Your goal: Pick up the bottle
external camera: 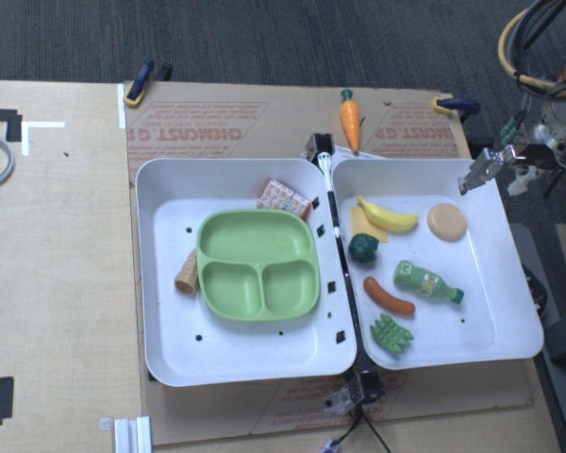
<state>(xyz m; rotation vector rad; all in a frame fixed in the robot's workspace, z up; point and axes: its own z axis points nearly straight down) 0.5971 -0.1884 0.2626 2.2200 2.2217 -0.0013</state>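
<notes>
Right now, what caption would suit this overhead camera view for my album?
Green bottle lies among toy foods in the right bin; the robot's fingers hover above its far corner.

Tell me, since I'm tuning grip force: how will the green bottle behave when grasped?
The green bottle lies on its side, so its rounded body may roll if nudged. It looks like smooth plastic, probably light and somewhat slippery. The sausage lies close, perhaps crowding the gripper.

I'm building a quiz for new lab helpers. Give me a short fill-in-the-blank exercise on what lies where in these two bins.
1. The green bottle lies in the ____ bin as the camera sees it.
2. The divided plate in the other bin is ____ in colour.
3. The carrot lies ____ both bins, on the cardboard.
4. The yellow fruit beside the round tan disc is a ____.

Missing words: right; green; outside; banana
</notes>
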